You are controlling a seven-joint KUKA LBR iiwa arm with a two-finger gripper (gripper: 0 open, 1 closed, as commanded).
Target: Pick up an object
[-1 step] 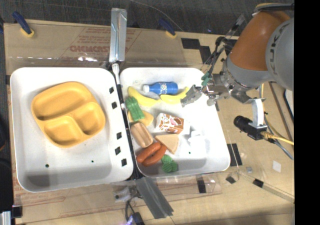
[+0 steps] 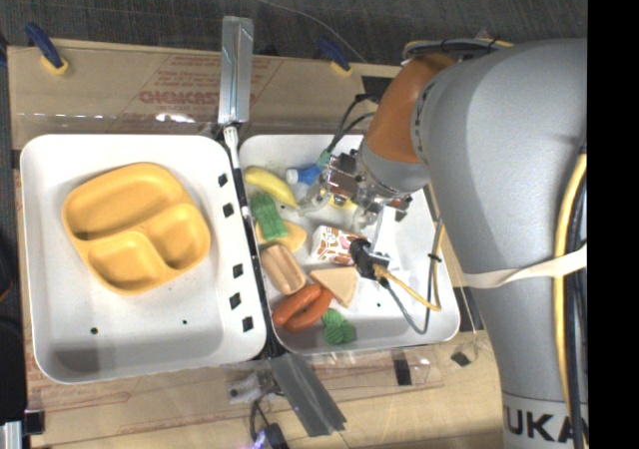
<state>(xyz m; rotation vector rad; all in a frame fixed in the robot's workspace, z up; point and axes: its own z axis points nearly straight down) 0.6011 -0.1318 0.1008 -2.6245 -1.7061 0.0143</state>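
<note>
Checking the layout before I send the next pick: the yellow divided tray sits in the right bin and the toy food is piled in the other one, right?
Not quite. The camera view shows the yellow divided tray in the left bin. The toy food is piled in the other one, the right bin, as you said.

Even, fairly bright overhead light falls across the bench, and the left bin point(image 2: 40, 267) and right bin point(image 2: 424, 322) read clean white without burnt-out patches. A soft grey shadow lies in the left bin's near-left corner. The yellow tray point(image 2: 135, 225) shows gentle sheen along its raised ridges. The arm point(image 2: 499, 158) casts dim shade along the right bin's far edge. Detail is coarse and slightly soft; the small items blur together.
</note>
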